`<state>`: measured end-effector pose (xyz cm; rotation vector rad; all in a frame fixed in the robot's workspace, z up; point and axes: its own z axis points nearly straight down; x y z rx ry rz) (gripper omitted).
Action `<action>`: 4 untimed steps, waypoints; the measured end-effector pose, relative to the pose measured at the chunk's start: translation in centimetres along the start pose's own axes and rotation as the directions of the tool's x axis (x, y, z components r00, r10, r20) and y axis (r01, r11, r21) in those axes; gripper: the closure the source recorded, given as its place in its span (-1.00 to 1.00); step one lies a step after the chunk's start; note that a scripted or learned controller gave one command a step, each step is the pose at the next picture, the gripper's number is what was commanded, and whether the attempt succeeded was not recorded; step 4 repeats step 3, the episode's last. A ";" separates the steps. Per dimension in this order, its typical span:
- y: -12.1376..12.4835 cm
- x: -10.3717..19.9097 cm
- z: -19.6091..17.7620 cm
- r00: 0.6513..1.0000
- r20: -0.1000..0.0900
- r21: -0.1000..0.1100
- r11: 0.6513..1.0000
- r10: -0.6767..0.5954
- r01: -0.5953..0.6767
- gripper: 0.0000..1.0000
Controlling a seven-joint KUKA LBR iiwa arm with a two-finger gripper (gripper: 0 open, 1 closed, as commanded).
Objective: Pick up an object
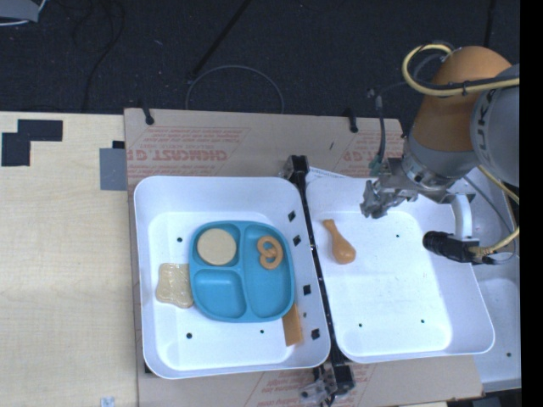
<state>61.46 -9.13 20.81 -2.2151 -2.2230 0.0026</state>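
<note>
Tan plastic drumstick (338,242) is lying in the right white bin (407,312) near its left wall, long axis running from eleven o'clock to five o'clock, fat end at five. Jaws (377,203) are hovering at its two o'clock; their state I cannot tell. Blue divided plate (242,271) is sitting in the left bin (170,202).

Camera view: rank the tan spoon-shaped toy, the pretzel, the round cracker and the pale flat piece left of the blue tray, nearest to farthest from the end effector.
From the end effector:
1. Tan spoon-shaped toy, right bin, upper left.
2. Pretzel, blue tray's upper right compartment.
3. Round cracker, tray's upper left compartment.
4. Pale flat piece, left bin, beside the tray's left edge.
</note>
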 end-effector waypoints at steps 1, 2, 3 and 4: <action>0.3 5.6 -1.3 1.000 -0.001 -0.003 1.000 -0.001 0.001 1.00; 1.5 10.9 -0.5 1.000 -0.001 -0.001 1.000 -0.001 0.001 1.00; 1.8 17.2 -1.1 1.000 -0.001 -0.001 1.000 -0.002 0.002 1.00; 1.8 17.2 -1.1 1.000 -0.001 -0.001 1.000 -0.002 0.002 1.00</action>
